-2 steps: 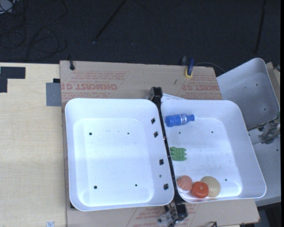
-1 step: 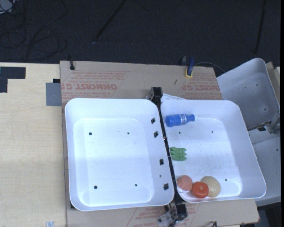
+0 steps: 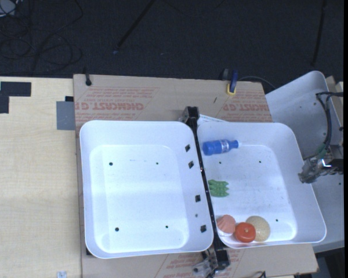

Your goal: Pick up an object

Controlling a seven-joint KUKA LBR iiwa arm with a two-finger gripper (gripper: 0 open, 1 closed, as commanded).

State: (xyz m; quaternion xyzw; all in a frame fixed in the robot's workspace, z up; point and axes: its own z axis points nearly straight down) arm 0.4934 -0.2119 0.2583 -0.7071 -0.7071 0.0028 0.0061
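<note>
Fingers (image 3: pixel 311 172): at the right bin's (image 3: pixel 304 155) outer right rim, small and blurred; open or closed cannot be told. Blue bottle (image 3: pixel 220 147): lying on its side in that bin's far left part. Green item (image 3: pixel 218 188): near its left wall, mid-length. Pink (image 3: pixel 225 223), red (image 3: pixel 245 232) and tan (image 3: pixel 258 227) round pieces: clustered touching at its near edge. Left bin (image 3: pixel 139 132): adjoining on the counter (image 3: pixel 32 172).

Both bins (image 3: pixel 136 133) are looking like smooth, slightly glossy white plastic; the board (image 3: pixel 133 100) beneath is showing matt brown cardboard; the bottle (image 3: pixel 220 147) is gleaming blue plastic.
</note>
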